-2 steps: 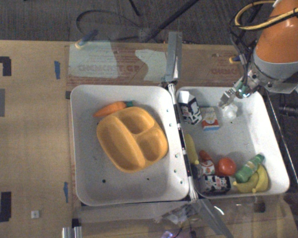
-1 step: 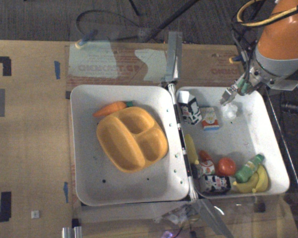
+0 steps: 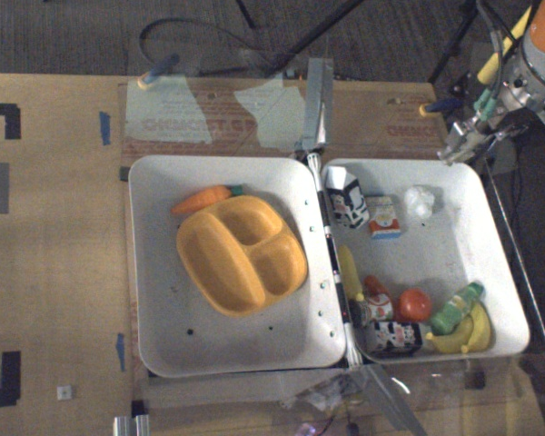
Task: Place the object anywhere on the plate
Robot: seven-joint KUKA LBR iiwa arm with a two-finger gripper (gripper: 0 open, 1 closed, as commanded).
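On the surface, the left bin holds a yellow divided plate with a toy carrot touching its upper-left rim. The right bin holds small cartons, a tomato, and a banana. The pincer hovers above that bin's upper-right corner; its opening I cannot tell.

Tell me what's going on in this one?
The arm's gripper hangs above the far right corner of the right bin, with nothing seen between its fingers. That bin holds toy food: small cartons, a tomato, bananas, a green bottle. The left bin holds the yellow plate, with a carrot lying against its far edge. Nothing sits on the plate yet.
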